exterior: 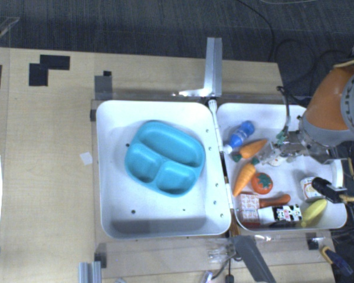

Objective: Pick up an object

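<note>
**Item: right bin (pixel 342 218), contents and risks, located from the tomato (pixel 261 183).**

1. Gripper (pixel 278 151): we log it just above and to the right of the tomato, low over the bin floor, on the grey arm (pixel 333 114) that comes in from further right. Whether it is released or clenched we cannot tell; the metal parts blur into the white floor. We see nothing held in it.
2. Candidate objects, none lifted: upper carrot (pixel 252 148) above the tomato, its tip close to the gripper; lower carrot (pixel 242 178) touching the tomato's left side; blue bottle (pixel 241 132) further above and left; banana (pixel 314 210) below and right.
3. Blue divided tray (pixel 165 157): far left of the tomato, alone in the left bin (pixel 106 175).

**Risks, as we judge them.**
- The tomato and lower carrot touch, so a close here may catch both or nudge one away.
- The tomato is round and may roll out of a pinch.
- The upper carrot lies at a slant, so an off-axis close may merely spin it.

**Unclear or cut off.**
- The small packets below the tomato overlap; we cannot separate or name them.
- A small container right of the tomato is partly covered by a black part.
- The arm's upper body is cut off by the frame.
</note>
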You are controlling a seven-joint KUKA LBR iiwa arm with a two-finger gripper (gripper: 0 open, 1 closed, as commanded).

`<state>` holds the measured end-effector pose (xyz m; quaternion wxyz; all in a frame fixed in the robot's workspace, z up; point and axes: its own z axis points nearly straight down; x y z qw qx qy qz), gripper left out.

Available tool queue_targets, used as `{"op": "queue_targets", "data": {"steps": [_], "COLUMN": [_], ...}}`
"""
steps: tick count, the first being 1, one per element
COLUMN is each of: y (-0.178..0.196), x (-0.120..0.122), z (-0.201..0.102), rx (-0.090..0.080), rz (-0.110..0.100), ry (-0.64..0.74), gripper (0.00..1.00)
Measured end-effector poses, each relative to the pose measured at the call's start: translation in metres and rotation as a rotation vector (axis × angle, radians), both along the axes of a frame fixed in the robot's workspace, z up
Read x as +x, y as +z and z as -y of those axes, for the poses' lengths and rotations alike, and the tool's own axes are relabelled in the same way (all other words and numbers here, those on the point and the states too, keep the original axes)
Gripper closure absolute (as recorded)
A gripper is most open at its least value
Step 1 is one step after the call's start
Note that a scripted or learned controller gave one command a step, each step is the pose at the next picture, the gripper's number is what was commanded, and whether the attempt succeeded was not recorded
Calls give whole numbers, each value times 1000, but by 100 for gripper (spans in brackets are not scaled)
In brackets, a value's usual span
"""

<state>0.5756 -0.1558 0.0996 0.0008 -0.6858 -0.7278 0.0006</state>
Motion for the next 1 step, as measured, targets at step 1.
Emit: {"op": "queue_targets", "data": {"steps": [1], "y": [109], "x": [54], "z": [-35], "rx": [-1], "rz": [6], "ry": [126], "gripper": [100]}}
